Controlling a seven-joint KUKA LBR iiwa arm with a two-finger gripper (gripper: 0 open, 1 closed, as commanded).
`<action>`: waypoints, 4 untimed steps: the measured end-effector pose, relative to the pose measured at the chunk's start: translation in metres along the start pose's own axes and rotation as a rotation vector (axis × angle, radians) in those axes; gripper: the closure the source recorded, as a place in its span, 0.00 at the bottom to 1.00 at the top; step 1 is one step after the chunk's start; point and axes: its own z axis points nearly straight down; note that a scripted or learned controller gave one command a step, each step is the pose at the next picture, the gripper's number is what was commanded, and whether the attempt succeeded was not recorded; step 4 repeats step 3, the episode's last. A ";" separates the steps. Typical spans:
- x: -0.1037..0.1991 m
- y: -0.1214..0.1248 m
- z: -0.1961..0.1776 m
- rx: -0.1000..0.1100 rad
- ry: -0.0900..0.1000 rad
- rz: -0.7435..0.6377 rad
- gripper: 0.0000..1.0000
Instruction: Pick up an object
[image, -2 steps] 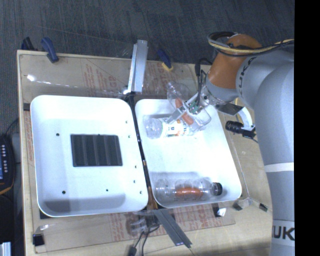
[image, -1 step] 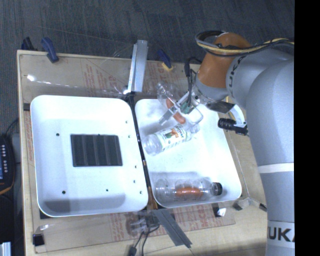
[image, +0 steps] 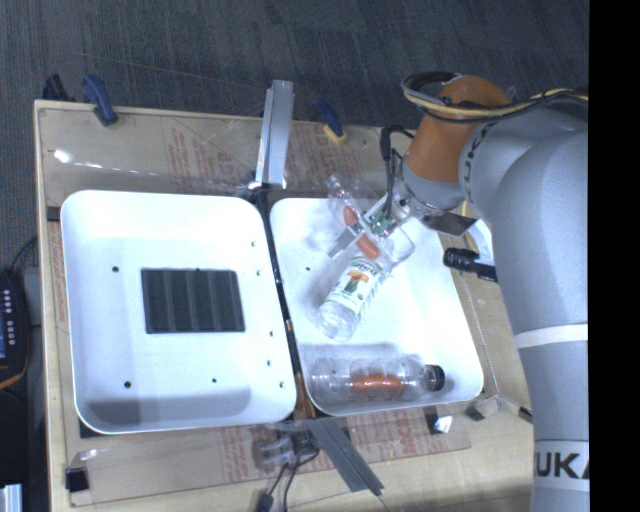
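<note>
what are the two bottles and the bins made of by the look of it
Both bottles, the tilted one by the gripper and the one lying at the near wall, look like clear glossy plastic: the white floor shows through them. The bins look like smooth white moulded plastic.

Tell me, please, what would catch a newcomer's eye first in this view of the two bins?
The big grey arm with its orange band reaches in from the right, its gripper down over the upper end of a clear plastic bottle lying at a slant in the right bin. A second clear bottle lies along that bin's near edge. In the left bin, a dark ribbed rectangle stands out against the white.
</note>
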 end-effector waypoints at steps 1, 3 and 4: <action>0.001 0.002 -0.011 0.000 -0.002 -0.007 1.00; 0.035 0.016 -0.093 0.012 0.012 0.061 1.00; 0.035 0.016 -0.093 0.012 0.012 0.061 1.00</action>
